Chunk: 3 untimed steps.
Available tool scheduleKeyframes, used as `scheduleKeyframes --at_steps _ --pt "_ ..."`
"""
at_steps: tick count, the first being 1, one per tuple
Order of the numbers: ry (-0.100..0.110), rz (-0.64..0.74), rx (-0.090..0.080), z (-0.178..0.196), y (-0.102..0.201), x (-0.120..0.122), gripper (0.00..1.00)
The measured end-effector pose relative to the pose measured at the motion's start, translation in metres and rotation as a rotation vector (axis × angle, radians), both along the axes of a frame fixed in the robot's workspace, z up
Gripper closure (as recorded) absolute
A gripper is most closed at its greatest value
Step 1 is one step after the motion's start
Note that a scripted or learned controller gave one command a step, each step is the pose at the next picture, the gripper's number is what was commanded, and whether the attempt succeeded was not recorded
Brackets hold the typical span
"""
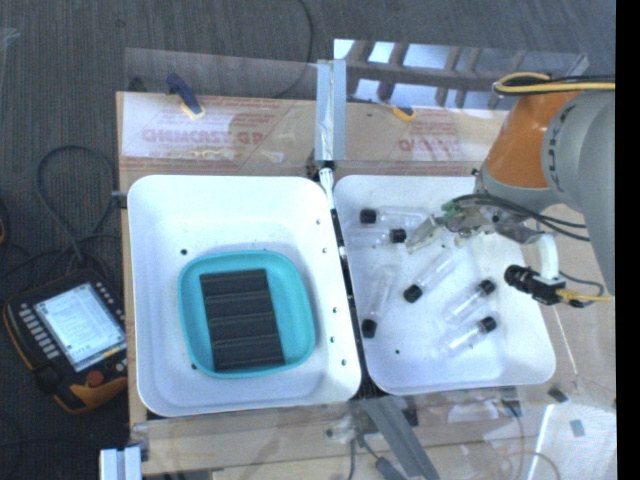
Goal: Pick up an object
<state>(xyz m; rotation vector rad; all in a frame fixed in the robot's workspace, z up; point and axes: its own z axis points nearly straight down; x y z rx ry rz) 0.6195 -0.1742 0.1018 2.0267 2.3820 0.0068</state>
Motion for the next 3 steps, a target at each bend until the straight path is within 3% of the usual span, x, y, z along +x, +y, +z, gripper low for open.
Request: scheduleKeyframes --at_steps 1,2,3 --pt "0.001 0.027 -0.001 -0.011 0.037 -0.04 0.0" --pt "-0.006 0.027 0.002 0.0 0.039 -0.038 1.0" --pt "-0.005 0.027 0.002 0.0 0.038 -0.038 0.0"
